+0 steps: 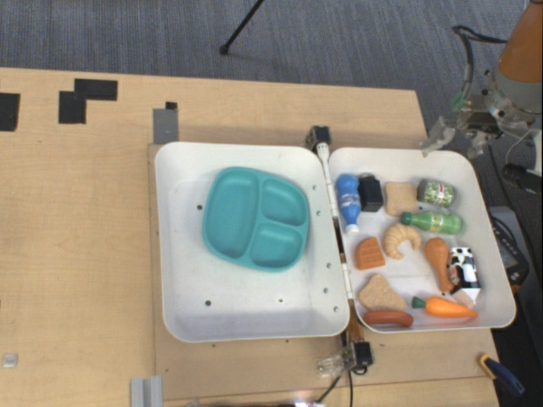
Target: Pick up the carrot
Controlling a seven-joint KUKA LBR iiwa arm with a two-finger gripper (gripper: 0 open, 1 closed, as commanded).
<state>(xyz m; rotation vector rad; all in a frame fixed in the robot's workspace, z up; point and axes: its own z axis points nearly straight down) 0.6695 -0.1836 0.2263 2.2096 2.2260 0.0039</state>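
The carrot [447, 309], orange with a green stub at its left end, lies flat in the near right corner of the right bin [499, 265]. It sits just in front of a black-and-white milk carton [463, 272] and right of a red sausage [389, 318]. My gripper [456, 137] hangs over the bin's far right rim, well away from the carrot. It is open and there is nothing between its fingers. The orange band of the arm [522, 53] shows above it.
The right bin also holds a blue bottle [346, 200], a green can [436, 194], a green bottle [433, 222], a croissant [402, 239], a drumstick [437, 259] and bread pieces. A teal divided plate [254, 219] lies in the left bin [182, 312].
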